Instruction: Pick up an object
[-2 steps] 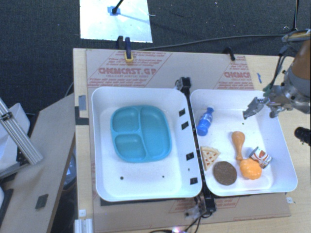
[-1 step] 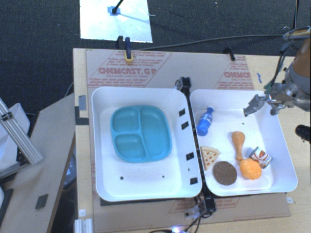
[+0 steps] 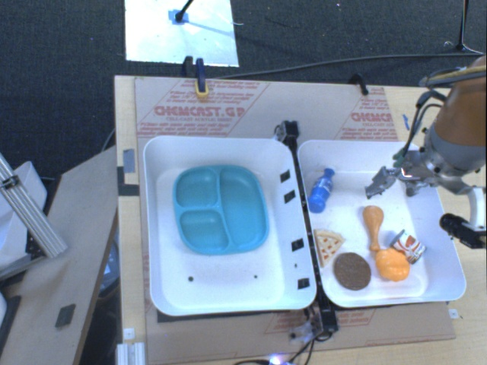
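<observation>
Dark carpet surrounding bench [image 3: 228, 101]; two white bins sitting side by side. Right bin [image 3: 441, 284] holding chicken drumstick [image 3: 383, 251], blue bottle [image 3: 321, 190] near left wall, pizza slice [image 3: 329, 243], brown patty [image 3: 352, 271], small red-white carton [image 3: 409, 245] touching drumstick's fat end. Tool [image 3: 380, 183] hovering over bin above drumstick, gripping nothing; finger spread unclear. Left bin [image 3: 163, 226] carrying teal divided plate [image 3: 221, 208].

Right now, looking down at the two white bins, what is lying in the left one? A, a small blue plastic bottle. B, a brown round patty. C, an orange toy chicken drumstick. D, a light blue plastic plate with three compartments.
D: the light blue plastic plate with three compartments lies alone in the left white bin, while the bottle, patty and drumstick are all in the right bin.
</observation>
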Robot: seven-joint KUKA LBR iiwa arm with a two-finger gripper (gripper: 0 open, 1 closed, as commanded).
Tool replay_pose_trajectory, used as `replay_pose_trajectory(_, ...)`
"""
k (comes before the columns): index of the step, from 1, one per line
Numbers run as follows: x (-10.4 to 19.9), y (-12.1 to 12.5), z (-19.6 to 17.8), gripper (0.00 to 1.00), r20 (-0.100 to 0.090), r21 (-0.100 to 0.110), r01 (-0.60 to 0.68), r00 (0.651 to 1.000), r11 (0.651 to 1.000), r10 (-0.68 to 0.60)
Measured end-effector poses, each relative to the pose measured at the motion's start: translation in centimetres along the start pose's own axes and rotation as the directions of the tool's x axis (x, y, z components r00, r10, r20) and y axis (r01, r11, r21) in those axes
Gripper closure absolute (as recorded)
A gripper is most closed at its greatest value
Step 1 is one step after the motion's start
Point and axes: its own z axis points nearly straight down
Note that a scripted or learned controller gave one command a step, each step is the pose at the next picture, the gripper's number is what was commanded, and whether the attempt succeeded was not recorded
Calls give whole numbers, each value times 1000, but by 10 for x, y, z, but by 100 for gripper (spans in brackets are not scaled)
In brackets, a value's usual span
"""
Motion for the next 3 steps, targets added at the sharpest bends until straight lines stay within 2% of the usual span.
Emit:
replay_pose_trajectory(2,2,8,105,0,0,-2,-1,1000,1000,1)
replay_pose_trajectory(3,2,9,93,100,2,-6,-1,1000,1000,1)
